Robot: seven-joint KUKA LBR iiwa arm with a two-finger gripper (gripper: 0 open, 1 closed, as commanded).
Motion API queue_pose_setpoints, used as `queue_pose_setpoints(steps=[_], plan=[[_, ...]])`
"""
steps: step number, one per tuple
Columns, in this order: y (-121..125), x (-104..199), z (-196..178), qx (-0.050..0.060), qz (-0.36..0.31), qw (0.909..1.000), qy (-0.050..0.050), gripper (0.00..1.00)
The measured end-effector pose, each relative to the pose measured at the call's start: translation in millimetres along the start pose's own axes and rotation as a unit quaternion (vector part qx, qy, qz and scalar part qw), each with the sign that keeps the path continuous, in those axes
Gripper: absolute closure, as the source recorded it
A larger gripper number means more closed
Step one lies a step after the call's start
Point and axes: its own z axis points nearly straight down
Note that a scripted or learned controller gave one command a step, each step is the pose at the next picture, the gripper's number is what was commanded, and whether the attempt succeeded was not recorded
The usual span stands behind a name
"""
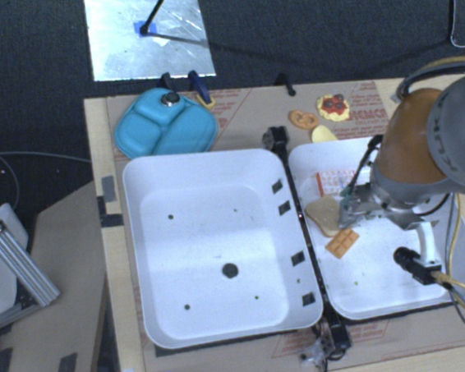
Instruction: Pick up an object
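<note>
While the arm hangs low over the right bin, this reads as the approach-and-grasp step; nothing is lifted yet, as far as can be judged.

Landmark: the black divider strip between the two bins.

Left of the divider: left bin, white, with a small dark round mark on its floor. Behind that bin on the bench, a blue compartment tray.

Just right of the divider, inside the right bin: a tan bread-like piece lying flat, and touching or nearly touching its lower edge, an orange waffle-like piece. Both are candidate targets.

Further right of the divider: gripper, sitting at the right edge of the tan piece. Fingertips are blurred against the wrist body; cannot tell whether the pincer is wide, narrow or closed on anything. No object is clearly seen between the fingers.

Behind the right bin, right of the divider line: a pretzel-shaped toy, a round red-topped toy and a pale yellow piece, all outside the bin.

Judgement on next move: the tan piece is flat and thin, so the fingers would need to straddle an edge and close firmly before any lift. Risks: sliding it against the divider wall, or nudging the orange piece instead.
</note>
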Motion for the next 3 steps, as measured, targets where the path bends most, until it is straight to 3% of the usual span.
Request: queue_pose_setpoints(steps=[1,2,3], plan=[[29,-29,17,0.008,0.000,1.0000,0.002,1.00],[11,-27,17,0.007,0.000,1.0000,0.002,1.00],[-57,45,-87,0.012,-0.004,0.9999,0.005,1.00]])
